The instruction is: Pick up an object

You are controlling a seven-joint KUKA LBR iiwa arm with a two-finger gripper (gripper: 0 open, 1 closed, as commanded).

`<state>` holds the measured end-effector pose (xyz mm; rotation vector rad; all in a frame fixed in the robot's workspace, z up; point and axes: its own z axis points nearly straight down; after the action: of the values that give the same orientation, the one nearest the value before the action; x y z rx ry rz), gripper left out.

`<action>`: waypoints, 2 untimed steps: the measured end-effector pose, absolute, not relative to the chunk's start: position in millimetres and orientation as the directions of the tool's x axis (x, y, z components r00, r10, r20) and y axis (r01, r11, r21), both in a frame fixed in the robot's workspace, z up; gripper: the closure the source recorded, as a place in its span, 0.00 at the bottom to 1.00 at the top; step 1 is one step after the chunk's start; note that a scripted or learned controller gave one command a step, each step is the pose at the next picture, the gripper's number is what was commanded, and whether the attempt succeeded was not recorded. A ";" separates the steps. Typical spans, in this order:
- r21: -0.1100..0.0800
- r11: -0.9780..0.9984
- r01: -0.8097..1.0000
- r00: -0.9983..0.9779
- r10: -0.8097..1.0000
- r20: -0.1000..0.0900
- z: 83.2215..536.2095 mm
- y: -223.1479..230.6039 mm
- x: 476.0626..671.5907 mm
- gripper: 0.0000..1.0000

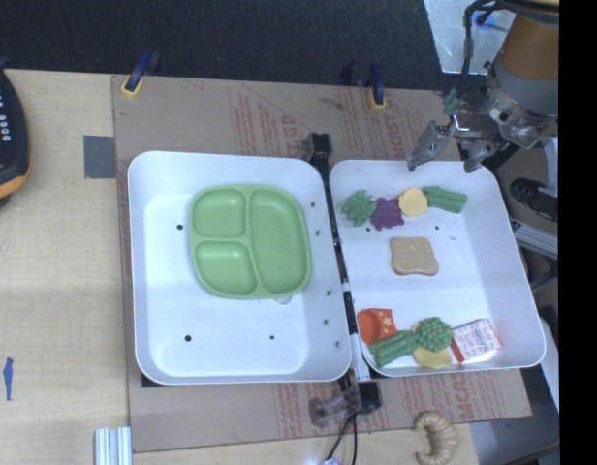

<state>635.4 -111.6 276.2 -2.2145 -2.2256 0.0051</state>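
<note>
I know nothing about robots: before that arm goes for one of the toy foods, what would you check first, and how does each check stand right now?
1. Gripper open with nothing between its fingers: ok.
2. Gripper over the right bin: ok, it hangs above the far rim.
3. Nearest targets, the yellow piece and green vegetable, separable: not ok, they touch each other in a cluster with the purple grapes.
4. An isolated target available: ok, the bread slice lies alone mid-bin.
5. Near-corner pile, including the red-and-white packet, graspable: cannot tell, the pieces overlap.
6. Green divided plate out of the way: ok, it sits in the left bin.
</note>
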 end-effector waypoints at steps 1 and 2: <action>-0.019 0.005 1.000 -0.004 1.000 0.002 168.7 -98.6 570.9 0.00; -0.002 0.003 1.000 -0.003 1.000 -0.003 96.3 -150.1 632.5 0.00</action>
<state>632.5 -150.1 96.3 -2.2191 -2.2249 0.0064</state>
